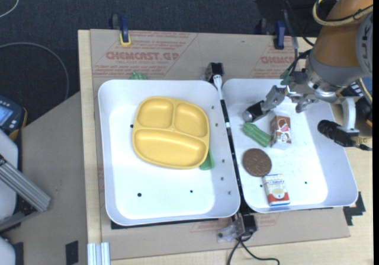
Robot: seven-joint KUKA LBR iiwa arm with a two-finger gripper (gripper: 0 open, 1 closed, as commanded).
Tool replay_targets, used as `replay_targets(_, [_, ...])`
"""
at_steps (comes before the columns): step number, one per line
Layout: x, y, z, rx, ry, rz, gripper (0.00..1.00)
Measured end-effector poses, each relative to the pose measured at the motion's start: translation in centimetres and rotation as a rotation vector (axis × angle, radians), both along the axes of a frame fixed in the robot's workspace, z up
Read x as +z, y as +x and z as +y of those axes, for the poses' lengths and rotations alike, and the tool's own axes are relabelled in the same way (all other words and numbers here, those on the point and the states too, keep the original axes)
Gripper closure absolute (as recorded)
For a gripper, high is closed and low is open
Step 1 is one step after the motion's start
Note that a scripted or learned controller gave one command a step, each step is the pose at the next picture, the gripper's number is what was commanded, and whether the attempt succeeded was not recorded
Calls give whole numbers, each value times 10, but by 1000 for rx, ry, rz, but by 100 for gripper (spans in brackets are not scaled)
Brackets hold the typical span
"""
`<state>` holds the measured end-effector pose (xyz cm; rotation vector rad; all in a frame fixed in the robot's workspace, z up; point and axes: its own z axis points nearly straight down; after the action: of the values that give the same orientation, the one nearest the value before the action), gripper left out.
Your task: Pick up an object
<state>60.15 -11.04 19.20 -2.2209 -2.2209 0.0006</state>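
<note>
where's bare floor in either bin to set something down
Left bin: the strip below the yellow plate, toward its near rim, is open. Right bin: the patch right of the carton. Crowded: around the brown disc, green piece, packet and gripper.

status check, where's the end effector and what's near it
End effector low in right bin, upper left part. Green piece just below it, red packet beside, brown disc further down. Nothing visibly gripped.

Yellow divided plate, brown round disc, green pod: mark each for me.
Yellow divided plate [170,148], camera view, floor of its large lower compartment.
Brown round disc [257,162], camera view, centre of its top face.
Green pod [257,134], camera view, middle of its length.
</note>
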Motion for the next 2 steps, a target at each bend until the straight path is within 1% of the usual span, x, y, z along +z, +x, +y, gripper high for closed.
replay_targets(1, [11, 1, 0, 1, -1, -3, 100])
replay_targets(2, [10, 1, 0, 0, -1, -2, 0])
